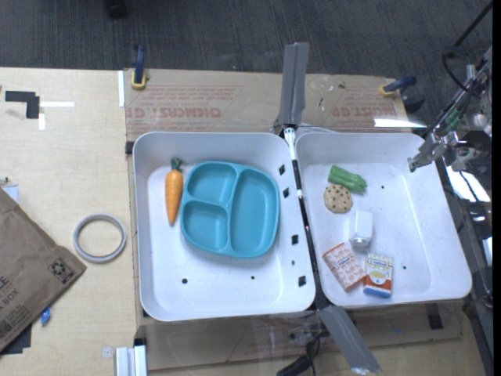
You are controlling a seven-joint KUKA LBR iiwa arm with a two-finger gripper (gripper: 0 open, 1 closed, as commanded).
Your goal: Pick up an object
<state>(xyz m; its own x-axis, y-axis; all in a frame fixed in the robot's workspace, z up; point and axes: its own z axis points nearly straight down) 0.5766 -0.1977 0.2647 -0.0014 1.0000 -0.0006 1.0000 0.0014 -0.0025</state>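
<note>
My gripper (419, 161) hangs at the right bin's (438, 233) far right rim, with nothing between its fingers that I can see.

I cannot tell whether they are apart or together. Every candidate lies to my left and nearer the camera: the green vegetable (347, 178) and cookie (338, 200) closest, then a small white cup (361, 227), a red packet (343, 265) and a juice carton (379, 275). Spread apart as they are, I judge any graspable. Well beyond, the left bin (153, 233) holds a carrot (173, 191) beside a blue divided plate (232, 208).
</note>
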